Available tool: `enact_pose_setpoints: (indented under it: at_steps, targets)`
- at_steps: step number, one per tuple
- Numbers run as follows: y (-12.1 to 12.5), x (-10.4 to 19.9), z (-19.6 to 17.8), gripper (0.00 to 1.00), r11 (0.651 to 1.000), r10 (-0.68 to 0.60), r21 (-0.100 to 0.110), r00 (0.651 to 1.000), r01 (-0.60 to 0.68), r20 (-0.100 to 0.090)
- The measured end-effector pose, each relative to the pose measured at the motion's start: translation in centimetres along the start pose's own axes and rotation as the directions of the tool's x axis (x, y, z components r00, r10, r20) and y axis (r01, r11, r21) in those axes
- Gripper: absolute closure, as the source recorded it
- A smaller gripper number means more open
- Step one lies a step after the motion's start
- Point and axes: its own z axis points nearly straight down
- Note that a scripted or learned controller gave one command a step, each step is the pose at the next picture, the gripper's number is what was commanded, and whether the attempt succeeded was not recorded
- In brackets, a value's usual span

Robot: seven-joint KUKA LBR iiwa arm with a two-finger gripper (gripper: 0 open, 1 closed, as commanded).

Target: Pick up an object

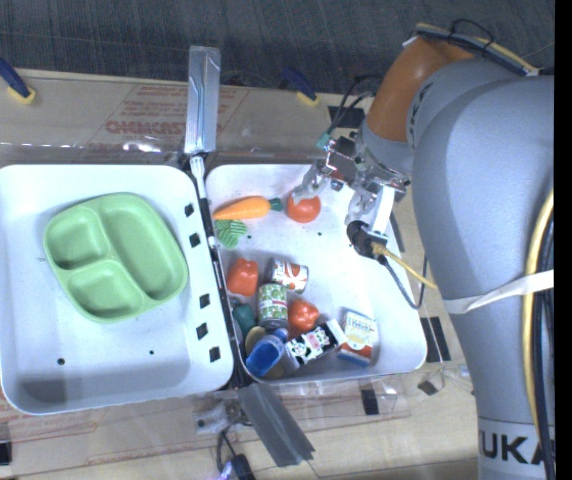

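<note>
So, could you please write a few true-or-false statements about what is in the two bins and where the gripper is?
1. The green tray lies in the left bin. True.
2. The carrot lies in the left bin. False: it lies in the right bin, near the divider.
3. The gripper is over the far part of the right bin, beside the tomato. True.
4. The tomato sits on the green tray. False: it rests on the right bin's floor, next to the carrot's tip.
5. The cans and cartons cluster at the near side of the right bin. True.
</note>
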Motion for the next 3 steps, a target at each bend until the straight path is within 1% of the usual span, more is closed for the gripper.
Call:
enact_pose_setpoints:
  at_steps: [1, 2, 3]
  targets:
    - [0.0, -1.0, -5.9, 0.00, 0.996, 0.090, 0.000, 0.996, -0.090, -0.001]
    - [0.4, 0.3, 4.9, 0.00, 0.988, 0.155, 0.003, 0.988, -0.155, 0.000]
    - [0.3, 0.5, 3.9, 1.00, 0.989, 0.146, 0.007, 0.989, -0.146, 0.001]
